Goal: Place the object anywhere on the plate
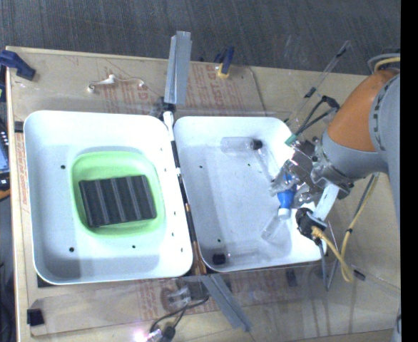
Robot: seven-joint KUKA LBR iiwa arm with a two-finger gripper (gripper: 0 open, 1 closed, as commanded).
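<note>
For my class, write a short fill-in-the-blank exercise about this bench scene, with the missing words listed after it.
1. The green plate lies in the ____ bin as the camera sees it.
2. On the plate rests a dark ribbed block, so the colour under it is ____.
3. The arm reaches over the ____ bin.
4. The band above the wrist is ____.

Missing words: left; green; right; orange

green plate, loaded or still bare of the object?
Not loaded. The green plate in the left bin carries just its dark ribbed insert; the gripper is over the right bin.
</note>
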